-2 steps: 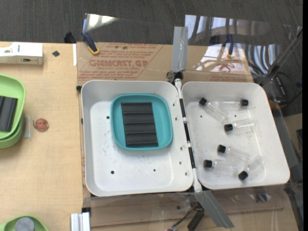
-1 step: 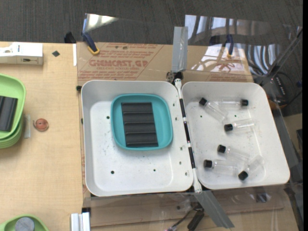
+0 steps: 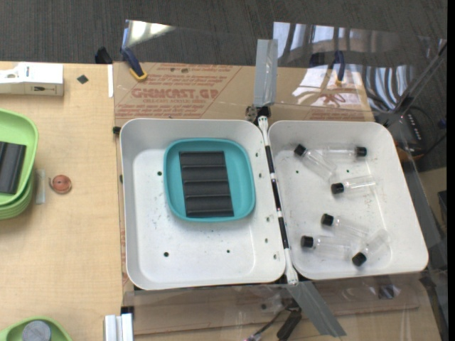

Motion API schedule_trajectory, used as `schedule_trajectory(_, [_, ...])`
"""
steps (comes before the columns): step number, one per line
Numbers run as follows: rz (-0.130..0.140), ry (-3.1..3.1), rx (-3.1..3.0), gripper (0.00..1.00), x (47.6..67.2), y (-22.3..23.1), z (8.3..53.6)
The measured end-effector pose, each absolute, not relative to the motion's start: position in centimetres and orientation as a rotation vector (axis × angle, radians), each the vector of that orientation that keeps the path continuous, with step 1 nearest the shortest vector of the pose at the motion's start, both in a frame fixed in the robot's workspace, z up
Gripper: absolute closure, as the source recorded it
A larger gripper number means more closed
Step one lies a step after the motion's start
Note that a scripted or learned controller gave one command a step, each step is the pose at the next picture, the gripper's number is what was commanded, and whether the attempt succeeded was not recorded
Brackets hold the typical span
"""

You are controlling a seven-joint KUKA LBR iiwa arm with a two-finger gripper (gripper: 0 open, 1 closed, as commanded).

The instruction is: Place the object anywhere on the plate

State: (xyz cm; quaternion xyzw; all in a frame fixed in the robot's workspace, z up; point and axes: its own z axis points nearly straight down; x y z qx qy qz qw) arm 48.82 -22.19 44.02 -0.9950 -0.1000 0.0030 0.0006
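A teal plate [image 3: 245, 183] with a dark ribbed insert [image 3: 207, 184] lies in the left white bin [image 3: 142, 212]. Several clear tubes with black caps lie scattered in the right white bin [image 3: 398, 190]: one near the top left [image 3: 313, 158], one at the top right [image 3: 348, 150], one in the middle [image 3: 352, 186], and others lower down [image 3: 341, 224], [image 3: 323, 244], [image 3: 371, 250].
A green tray [image 3: 21, 130] holding a dark block sits at the far left edge. A small brown disc [image 3: 61, 183] lies on the wooden bench. A white box [image 3: 32, 79] is at top left. Clear panels stand behind both bins.
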Motion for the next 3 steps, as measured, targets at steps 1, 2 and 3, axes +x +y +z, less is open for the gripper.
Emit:
schedule_trajectory(1, [0.010,-0.314,-3.124,0.00,48.4,-22.2,44.0])
schedule_trajectory(2, [0.008,-0.320,-3.126,0.00,49.6,-22.2,44.0])
schedule_trajectory(3, [0.009,-0.314,-3.125,0.00,48.8,-22.2,44.0])
